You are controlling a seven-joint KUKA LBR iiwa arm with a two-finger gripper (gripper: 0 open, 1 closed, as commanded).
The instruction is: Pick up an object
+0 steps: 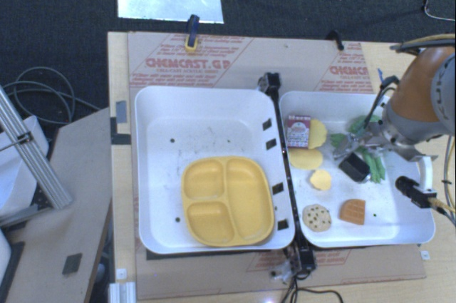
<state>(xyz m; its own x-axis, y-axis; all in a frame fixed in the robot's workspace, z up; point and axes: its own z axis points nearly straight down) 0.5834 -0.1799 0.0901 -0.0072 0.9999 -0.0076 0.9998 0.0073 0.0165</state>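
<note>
In the right bin (410, 227), the gripper (354, 152) hangs low over a green leafy piece (370, 160) near the middle, perhaps touching it; I cannot tell whether it has hold of anything. Just left lie a small red carton (297, 131) and yellow pieces (306, 157). Nearer the front sit a cookie (316, 217) and an orange wedge (353, 211). The left bin (160, 116) holds a yellow divided tray (228, 199).

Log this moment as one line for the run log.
arm: over right bin | gripper: low beside green item | grasp: none visible | left bin: yellow divided tray
</note>
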